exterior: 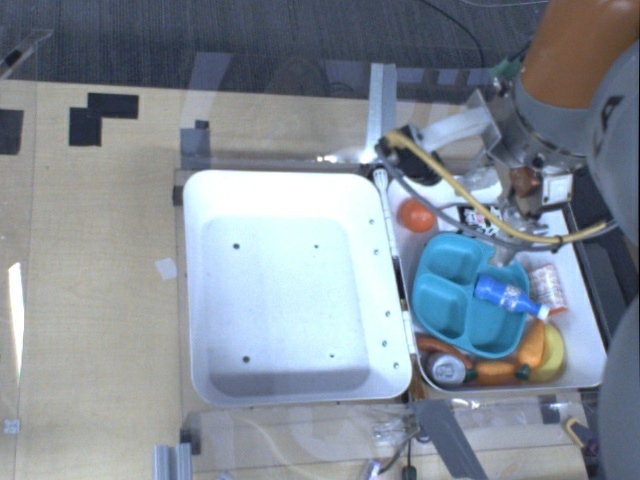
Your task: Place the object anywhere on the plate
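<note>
pincer: my gripper (505, 258) hangs right over the plate, can't tell what state it's in from up here, cables cover it
object: blue bottle (508, 295) lies across the blue plate (445, 298), just under the tool, looks placed to me
neighbours: orange ball (416, 214), can (446, 369), banana (548, 353) crowd the right bin (585, 313)
left bin (285, 283): not involved

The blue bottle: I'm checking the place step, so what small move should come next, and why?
Probably a short straight lift of the gripper. The blue bottle already lies across the blue plate in the right bin, and the gripper hangs just above it, so rising clear seems safest. I cannot tell its finger state.
</note>
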Tool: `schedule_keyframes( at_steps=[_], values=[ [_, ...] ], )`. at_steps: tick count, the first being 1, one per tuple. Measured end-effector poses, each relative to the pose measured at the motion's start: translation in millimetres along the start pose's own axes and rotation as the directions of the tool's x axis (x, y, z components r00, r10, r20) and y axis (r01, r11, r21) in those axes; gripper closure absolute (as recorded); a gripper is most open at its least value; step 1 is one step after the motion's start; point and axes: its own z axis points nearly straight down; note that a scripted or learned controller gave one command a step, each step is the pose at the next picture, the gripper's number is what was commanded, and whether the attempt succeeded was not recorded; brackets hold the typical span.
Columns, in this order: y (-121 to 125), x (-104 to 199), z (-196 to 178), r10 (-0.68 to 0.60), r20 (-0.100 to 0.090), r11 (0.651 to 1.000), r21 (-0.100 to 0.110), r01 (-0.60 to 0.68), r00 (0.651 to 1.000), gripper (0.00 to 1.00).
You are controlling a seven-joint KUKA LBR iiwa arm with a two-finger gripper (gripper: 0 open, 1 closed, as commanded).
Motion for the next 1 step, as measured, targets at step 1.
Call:
schedule_keyframes(
  at_steps=[1],
  values=[
    [31.6, -22.2, 75.1, -0.015, 0.010, 1.000, 0.002, 0.015, 1.000, 0.00]
  ],
)
